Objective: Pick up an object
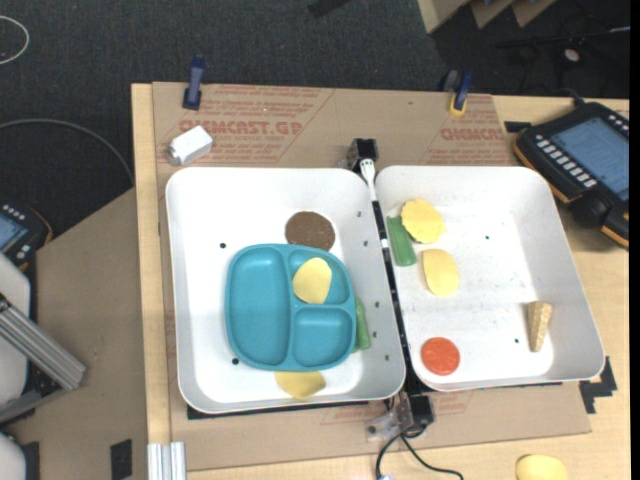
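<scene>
A: Candidates logged largest first. The teal divided tray [275, 313] sits in the left bin [190, 268], taking up most of the floor there. Looks like rigid moulded plastic, smooth and probably slick. Too broad to span; the only purchase would be a rim or one of the dividers, and it would likely tip when lifted.

B: Noted. Next down?

A: Brown disc [310, 230], flat on the left bin floor just behind the tray. Then the yellow pieces: one [312, 280] lying in the tray's upper right compartment, one [300, 382] at the bin's near wall just in front of the tray, and two in the right bin [560, 268], the upper [422, 220] and the lower [440, 272]. All appear to be light toy food, thin, probably stiff. Flat pieces give little edge to pinch.

B: Best bet?

A: My judgement: the lower yellow piece, which has free floor on all sides. Close across its narrow width. The upper one touches a green strip [401, 241] lying along the divider wall, so there is a risk of snagging both.

B: Smaller items?

A: Orange-red disc [440, 355], low and round, may slip out. Tan cone [539, 324] near the right wall; tapered, so grip the wide end.

B: Gripper state?

A: Cannot tell.
</scene>
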Controlling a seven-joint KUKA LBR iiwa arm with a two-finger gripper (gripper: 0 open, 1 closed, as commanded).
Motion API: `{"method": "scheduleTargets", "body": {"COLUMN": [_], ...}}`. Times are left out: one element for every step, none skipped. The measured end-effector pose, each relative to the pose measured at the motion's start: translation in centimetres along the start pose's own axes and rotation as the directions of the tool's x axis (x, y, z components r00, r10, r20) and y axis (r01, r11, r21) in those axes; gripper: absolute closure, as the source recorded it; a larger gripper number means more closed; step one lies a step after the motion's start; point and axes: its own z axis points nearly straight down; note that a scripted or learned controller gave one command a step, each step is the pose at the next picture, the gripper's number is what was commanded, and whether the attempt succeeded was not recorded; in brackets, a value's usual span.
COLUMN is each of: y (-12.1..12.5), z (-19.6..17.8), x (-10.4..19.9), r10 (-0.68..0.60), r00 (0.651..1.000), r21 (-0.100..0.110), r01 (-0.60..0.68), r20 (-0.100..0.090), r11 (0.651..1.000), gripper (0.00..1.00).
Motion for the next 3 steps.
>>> {"method": "scheduleTargets", "body": {"y": [-0.2,0.0,-0.3], "z": [11.7,1.9,9.9], "x": [0.2,6.8,0.0], "r10": [0.002,-0.006,0.009], "r00": [1.0,1.0,1.0], "r21": [0.021,-0.002,0.017], "r01": [-0.002,0.006,-0.008], "r20": [-0.01,-0.003,-0.006], "r11": [1.0,1.0,1.0], "gripper": [1.0,1.0,1.0]}}
